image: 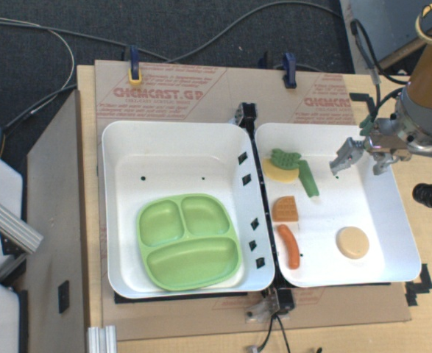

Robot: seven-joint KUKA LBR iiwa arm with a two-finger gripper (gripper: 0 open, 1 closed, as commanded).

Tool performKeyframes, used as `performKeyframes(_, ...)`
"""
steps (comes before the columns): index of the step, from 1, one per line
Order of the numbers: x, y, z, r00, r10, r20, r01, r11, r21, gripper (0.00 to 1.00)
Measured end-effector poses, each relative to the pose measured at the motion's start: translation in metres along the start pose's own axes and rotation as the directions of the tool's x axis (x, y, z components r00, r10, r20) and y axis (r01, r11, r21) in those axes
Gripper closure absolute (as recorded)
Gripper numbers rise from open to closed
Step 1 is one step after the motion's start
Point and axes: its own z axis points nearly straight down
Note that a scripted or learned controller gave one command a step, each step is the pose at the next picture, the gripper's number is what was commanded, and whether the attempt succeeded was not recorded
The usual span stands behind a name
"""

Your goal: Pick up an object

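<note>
- Two white bins sit side by side on my worktop, which is covered with brown cardboard.
- My left bin holds a green plate with three sections.
- My right bin holds the toy food I can pick from.
- A green bean pod lies tilted near the far end, just beside a yellow piece with a green leafy bit on top.
- An orange-brown block sits below those, and a red sausage lies near the front, close to the wall between the bins.
- A round tan cookie sits alone toward the front right.
- My gripper hangs over the far right part of the right bin, fingers spread apart, with nothing between them.
- It is well apart from the cookie and near the bean pod.
</note>
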Motion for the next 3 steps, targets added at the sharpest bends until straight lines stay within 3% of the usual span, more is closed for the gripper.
performKeyframes(1, 0.0, 0.002, -0.005, 1.0, -0.002, 0.002, 0.002, 1.0, -0.011, 0.0)
performKeyframes(3, -0.004, 0.006, 0.084, 1.0, -0.001, 0.0, 0.001, 1.0, -0.005, 0.0)
